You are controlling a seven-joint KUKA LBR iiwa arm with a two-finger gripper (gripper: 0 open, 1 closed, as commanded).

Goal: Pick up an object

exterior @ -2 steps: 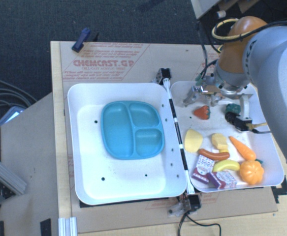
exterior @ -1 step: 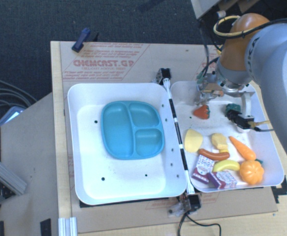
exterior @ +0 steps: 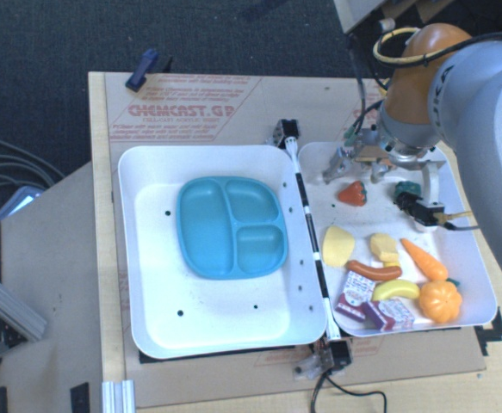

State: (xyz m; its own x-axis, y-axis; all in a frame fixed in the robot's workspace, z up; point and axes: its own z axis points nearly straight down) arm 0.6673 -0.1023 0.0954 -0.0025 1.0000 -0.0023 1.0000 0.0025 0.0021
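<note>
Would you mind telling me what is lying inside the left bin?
The left bin holds a blue divided plate, lying flat. Whatever might sit beneath the plate is covered.

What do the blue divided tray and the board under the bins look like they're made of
Blue divided tray: probably molded plastic, smooth with a slightly satin finish; its color is uniform and the compartment edges are rounded. Board under the bins: looks like a sheet faced with brown paper, matte, with red printed lettering; what lies beneath is unclear.
</note>
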